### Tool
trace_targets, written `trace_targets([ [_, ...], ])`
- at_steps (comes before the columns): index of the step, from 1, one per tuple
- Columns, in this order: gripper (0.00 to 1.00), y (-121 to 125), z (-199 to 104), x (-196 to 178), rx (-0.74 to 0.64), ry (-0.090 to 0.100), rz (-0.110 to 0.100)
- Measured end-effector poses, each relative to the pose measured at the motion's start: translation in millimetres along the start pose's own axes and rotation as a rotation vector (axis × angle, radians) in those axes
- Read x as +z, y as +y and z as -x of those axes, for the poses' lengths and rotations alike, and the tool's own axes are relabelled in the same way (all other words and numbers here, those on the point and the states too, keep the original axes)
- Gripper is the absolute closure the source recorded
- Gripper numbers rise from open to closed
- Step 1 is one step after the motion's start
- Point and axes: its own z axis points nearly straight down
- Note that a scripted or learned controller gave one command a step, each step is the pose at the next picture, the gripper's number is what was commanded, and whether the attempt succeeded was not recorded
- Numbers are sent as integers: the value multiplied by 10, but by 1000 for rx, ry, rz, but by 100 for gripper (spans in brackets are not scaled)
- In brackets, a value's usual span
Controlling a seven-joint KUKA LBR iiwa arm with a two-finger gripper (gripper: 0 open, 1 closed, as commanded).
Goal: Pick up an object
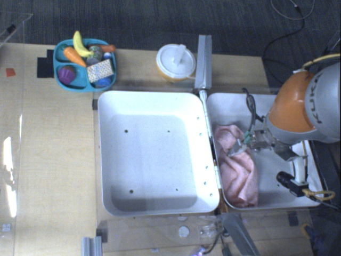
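A: What is the thing to pick up, and how does it look?

B: It is a pink cloth point(238, 170), soft and crumpled, with many folds. It looks like a towel, with a matte, slightly fuzzy surface. It lies in a long heap in the right bin point(229, 106), along the left wall of that bin, and it reaches close to the front wall.

A: And where is the claw?

B: The claw point(246, 142) is low over the upper part of the cloth, at the end of the grey arm point(325, 105) with the glossy orange band point(290, 104). Its metal fingers seem to touch the cloth or to be just above it. I cannot tell if they are open or closed, because they are small and blurred there.

A: What about the other things?

B: The left bin point(154, 103) is a shallow white tray of smooth plastic with rounded corners and some small dark holes in its floor. Behind it, on the pale wooden counter point(48, 159), stands a round white lid on a yellow cup point(176, 62). To the left of it is a blue divided plate point(82, 64) with toy food: a yellow banana, an orange carrot, something purple.
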Motion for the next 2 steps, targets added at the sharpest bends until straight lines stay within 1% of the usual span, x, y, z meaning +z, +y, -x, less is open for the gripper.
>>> trace_targets([
  [1, 100, 42, -22, -125, -3, 2, 8],
  [2, 100, 834, -269, -926, -279, 5, -10],
])
